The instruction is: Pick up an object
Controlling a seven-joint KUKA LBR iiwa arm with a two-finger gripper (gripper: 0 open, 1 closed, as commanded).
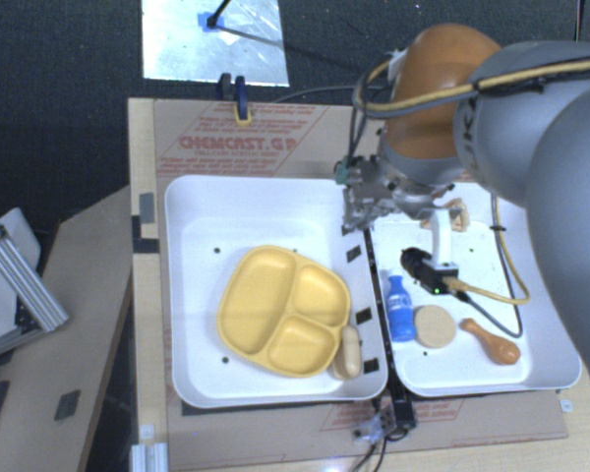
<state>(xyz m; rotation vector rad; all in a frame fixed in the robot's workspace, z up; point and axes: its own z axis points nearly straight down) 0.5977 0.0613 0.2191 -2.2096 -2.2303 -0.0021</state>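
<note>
Camera view, from the left: a yellow tray [275, 308] lies below-left of the gripper [359, 209] in the left bin [192, 264], with a pale bread roll [348, 352] touching its near corner. The gripper hangs over the wall between the bins; whether it is open or holding anything I cannot tell. Below it, slightly right, in the right bin [546, 362], lies a blue bottle [399, 308], then a tan disc [435, 326] and a wooden spoon [492, 342]. The bottle seems the nearest pick: clear the wall first, then descend centred across its narrow body.
</note>
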